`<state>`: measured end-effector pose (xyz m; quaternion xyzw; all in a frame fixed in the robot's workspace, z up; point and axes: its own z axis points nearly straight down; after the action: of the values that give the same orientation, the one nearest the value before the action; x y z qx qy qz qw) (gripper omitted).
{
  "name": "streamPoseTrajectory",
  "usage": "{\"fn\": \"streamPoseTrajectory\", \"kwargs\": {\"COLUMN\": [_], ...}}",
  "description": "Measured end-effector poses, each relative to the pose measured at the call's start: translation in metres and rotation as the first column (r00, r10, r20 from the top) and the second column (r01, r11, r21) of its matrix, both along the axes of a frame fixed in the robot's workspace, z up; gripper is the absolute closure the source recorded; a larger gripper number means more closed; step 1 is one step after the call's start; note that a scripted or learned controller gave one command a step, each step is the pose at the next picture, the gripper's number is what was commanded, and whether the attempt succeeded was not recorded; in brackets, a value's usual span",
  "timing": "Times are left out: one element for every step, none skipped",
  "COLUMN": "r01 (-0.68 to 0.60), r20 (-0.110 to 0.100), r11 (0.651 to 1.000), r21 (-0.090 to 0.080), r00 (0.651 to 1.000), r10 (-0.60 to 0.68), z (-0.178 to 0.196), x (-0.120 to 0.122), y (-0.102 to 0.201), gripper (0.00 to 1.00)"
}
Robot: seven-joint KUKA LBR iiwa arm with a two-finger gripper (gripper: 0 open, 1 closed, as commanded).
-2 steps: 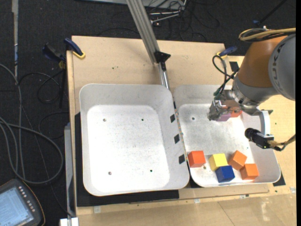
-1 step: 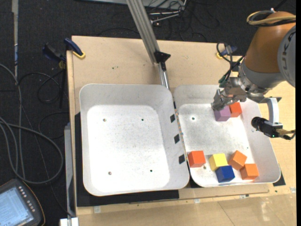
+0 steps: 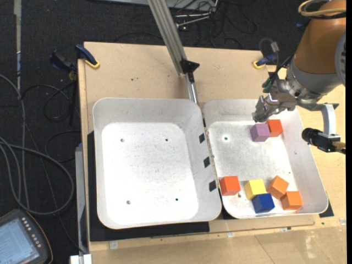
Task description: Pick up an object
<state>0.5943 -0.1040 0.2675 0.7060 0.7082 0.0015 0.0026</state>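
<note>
The gripper [image 3: 263, 113], its opening impossible to judge from above, hovers at eleven o'clock of the purple cube [image 3: 259, 132] in the right bin [image 3: 308, 164], a likely light, rigid block best pinched across two flat opposite faces.

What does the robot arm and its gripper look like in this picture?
The arm is a rounded body with a broad orange band and grey below it. Dark cables run along its wrist. The gripper is small, dark grey metal.

Fixed overhead camera looks slantwise down on both bins [image 3: 99, 147].
</note>
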Motion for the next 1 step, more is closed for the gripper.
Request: {"fn": "streamPoseTrajectory", "kwargs": {"r01": [-0.004], "r20": [-0.007], "r11": [1.0], "r21": [0.003], "r00": [1.0], "r10": [0.004], "z": [-0.0164], "x": [-0.0066], "y": [0.0532], "gripper": [1.0]}}
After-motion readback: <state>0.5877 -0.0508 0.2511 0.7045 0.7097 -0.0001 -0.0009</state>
